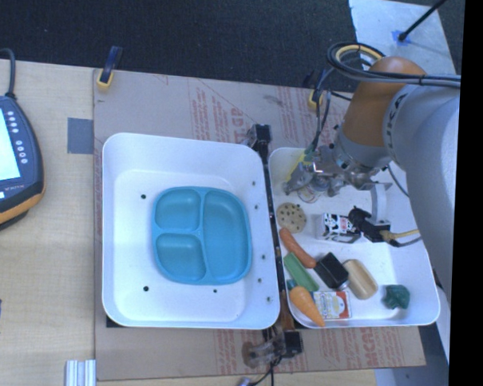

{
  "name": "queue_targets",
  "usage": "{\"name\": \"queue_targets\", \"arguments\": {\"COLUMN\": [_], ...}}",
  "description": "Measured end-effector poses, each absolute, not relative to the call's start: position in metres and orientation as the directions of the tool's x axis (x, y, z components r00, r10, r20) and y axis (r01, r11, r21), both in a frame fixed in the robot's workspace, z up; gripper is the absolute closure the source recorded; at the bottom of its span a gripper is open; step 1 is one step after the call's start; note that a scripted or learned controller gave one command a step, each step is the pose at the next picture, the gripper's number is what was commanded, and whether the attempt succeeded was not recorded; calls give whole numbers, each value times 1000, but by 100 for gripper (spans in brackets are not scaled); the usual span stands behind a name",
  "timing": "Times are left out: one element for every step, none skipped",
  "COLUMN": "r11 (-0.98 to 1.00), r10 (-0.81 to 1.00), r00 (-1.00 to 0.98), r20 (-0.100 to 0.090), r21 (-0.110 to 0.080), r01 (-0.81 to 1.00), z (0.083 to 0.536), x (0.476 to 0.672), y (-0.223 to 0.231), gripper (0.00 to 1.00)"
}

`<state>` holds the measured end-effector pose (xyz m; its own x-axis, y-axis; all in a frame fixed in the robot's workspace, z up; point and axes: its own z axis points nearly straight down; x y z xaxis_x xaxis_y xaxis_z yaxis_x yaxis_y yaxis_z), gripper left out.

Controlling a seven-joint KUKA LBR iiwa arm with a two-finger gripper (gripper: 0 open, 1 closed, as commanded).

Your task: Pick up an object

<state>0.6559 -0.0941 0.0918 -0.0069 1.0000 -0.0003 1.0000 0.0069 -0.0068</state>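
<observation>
My gripper [306, 185] hangs low over the far left corner of the right bin [418, 260], just beyond a round tan cookie [291, 217]. Several small items lie in that bin: a black-and-white carton [337, 225], an orange carrot [297, 248], a green pod [300, 271], a black block [331, 270], a tan bread roll [361, 280], a green broccoli piece [396, 296], a second carrot [307, 306] and a small printed packet [333, 303]. Nothing is visibly between the gripper's tips.
The left bin [127, 163] holds a blue divided plate [201, 234]. A teach pendant [9, 162] lies on the bench at the far left. Clamps sit at the bins' shared edge, far [261, 136] and near [276, 346]. The grey arm [412, 132] covers the right bin's far right part.
</observation>
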Motion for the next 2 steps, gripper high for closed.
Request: {"name": "queue_targets", "arguments": {"r11": [5,7], "r10": [1000,1000], "r00": [-5,-7], "r20": [-2,-3], "r21": [-5,-7], "r01": [1000,1000], "z": [92,102], "x": [597,598], "y": [-138,-139], "gripper": [0,100]}}
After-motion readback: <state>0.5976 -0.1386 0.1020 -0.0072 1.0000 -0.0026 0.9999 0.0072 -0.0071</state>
